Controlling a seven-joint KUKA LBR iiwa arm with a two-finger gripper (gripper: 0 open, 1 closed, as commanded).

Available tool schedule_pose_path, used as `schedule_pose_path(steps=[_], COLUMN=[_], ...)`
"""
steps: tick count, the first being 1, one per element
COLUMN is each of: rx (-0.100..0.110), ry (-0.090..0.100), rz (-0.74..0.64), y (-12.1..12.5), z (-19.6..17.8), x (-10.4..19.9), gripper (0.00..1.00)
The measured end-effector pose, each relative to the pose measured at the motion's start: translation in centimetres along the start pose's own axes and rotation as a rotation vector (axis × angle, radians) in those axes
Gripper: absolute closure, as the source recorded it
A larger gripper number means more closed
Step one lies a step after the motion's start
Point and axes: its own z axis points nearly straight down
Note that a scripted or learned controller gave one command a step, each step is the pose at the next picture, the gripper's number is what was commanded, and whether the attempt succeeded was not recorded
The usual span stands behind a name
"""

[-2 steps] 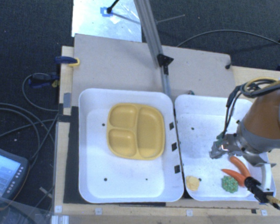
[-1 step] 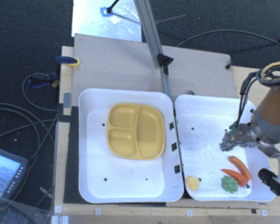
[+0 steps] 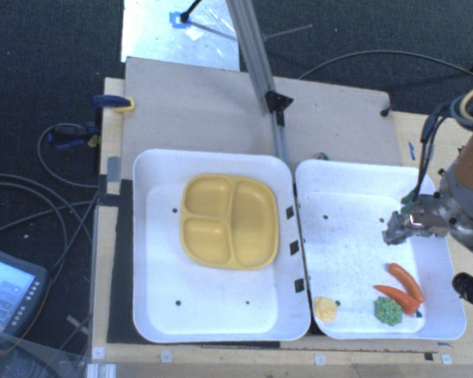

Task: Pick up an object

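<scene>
Yellow three-compartment plastic plate lay flat in the left white bin. Right white bin held the candidates by its near edge: pale yellow lump, green broccoli piece, two orange-red sausages. Gripper hovered above the sausages, nothing between its fingers; whether they were apart or together, I could not tell.

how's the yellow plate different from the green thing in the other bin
The yellow divided plate is large, flat and split into compartments; the green item is small, lumpy and looks like toy broccoli. The plate sits alone mid-bin on the left, the green item by the orange pieces near the right bin's front corner.
</scene>
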Motion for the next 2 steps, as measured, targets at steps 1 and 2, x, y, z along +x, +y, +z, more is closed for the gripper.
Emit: schedule_pose_path(steps=[1,2], rx=[0.004,0.003], ry=[0.002,0.003], rz=[-0.003,-0.005], y=[2.9,6.3], z=[1.2,0.9], x=[3.5,8.6], gripper=[1.00,1.00])
